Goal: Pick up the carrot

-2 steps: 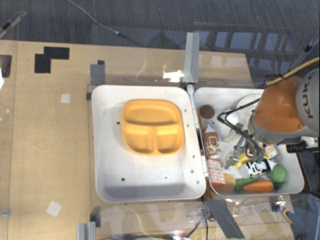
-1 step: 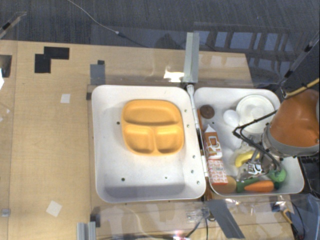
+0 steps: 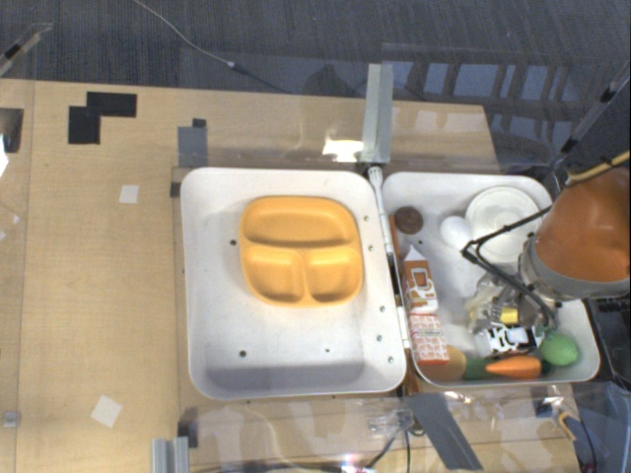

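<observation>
Poised over the right bin (image 3: 588,348), hand (image 3: 505,325) (grip impossible to tell) just above carrot (image 3: 514,367) lying along the near wall beside a green ball (image 3: 559,350).

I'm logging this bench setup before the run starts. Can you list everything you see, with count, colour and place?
Bins: two, white, side by side on the bench.
Divided tray: one, yellow, three compartments, middle of the left bin.
Carrot: one, orange, near edge of the right bin.
Round green item: one, just right of the carrot.
Plate: one, white, far part of the right bin.
Brown disc: one, far left corner of the right bin.
Cartons: two, red and white, along the right bin's left wall.
Black squares: dark markings on the bench, far left.
Arm: one, orange band, over the right bin.
Pincer: one, above the carrot; cables hide its tip.
</observation>
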`<state>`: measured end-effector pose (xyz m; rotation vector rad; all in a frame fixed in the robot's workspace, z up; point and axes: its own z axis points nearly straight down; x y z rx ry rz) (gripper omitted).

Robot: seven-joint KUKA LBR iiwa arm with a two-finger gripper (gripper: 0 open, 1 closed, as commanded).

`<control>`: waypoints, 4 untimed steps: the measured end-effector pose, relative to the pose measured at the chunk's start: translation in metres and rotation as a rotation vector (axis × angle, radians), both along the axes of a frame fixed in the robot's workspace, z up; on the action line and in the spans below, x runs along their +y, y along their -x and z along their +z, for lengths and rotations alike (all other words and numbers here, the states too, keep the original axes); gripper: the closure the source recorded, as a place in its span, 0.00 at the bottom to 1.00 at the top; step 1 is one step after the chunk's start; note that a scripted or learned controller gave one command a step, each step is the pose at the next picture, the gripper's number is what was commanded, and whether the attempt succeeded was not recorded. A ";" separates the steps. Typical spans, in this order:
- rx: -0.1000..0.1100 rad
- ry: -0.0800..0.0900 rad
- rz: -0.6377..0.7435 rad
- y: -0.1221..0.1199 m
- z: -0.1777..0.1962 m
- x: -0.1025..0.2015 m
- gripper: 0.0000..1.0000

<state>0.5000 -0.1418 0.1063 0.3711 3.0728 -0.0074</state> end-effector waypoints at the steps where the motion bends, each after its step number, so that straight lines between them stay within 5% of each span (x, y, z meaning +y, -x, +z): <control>1: 0.034 -0.014 -0.097 0.010 0.011 0.051 1.00; 2: 0.036 -0.013 -0.100 0.011 0.011 0.049 0.00; 3: 0.024 0.002 0.221 -0.014 -0.013 0.043 0.00; 4: 0.030 0.003 0.373 -0.080 -0.015 0.017 0.00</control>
